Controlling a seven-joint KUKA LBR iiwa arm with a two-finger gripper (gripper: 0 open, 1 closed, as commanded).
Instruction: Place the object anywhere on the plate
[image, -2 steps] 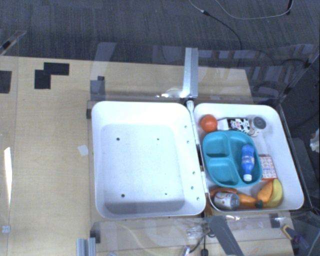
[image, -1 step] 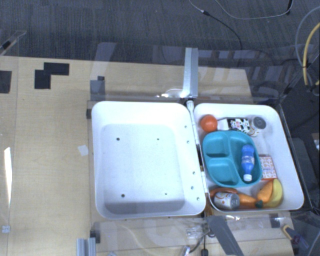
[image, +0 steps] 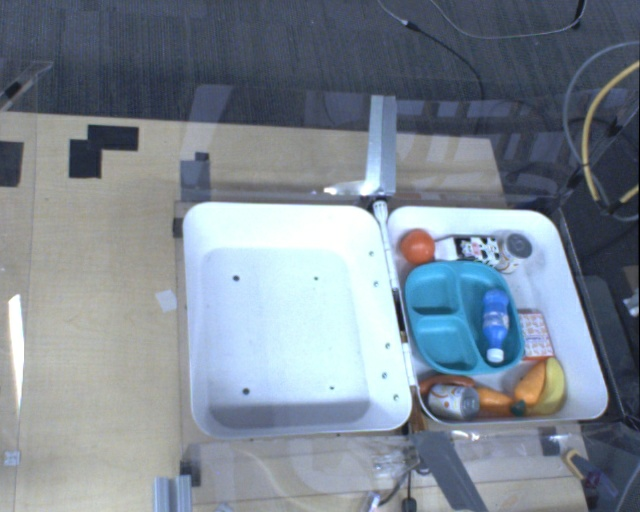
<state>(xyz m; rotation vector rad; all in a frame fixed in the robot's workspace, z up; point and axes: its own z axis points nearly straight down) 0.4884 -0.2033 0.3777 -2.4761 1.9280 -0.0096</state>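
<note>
1. Lying on the teal plate (image: 440, 338), in its 3 o'clock compartment: the little bottle (image: 495, 322).
2. Plate sits in the right bin (image: 572, 262), with an orange ball (image: 417, 245) at its 11 o'clock and a banana (image: 549, 385) at 5.
3. My jaws, apart or together? Can't tell, honestly.

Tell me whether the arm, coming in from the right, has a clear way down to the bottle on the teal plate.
Probably yes. The bottle lies on top of the teal plate, in its right compartment, with nothing over it. The plate's low rim and the right bin's wall sit close by, which may crowd a sideways grasp.
</note>
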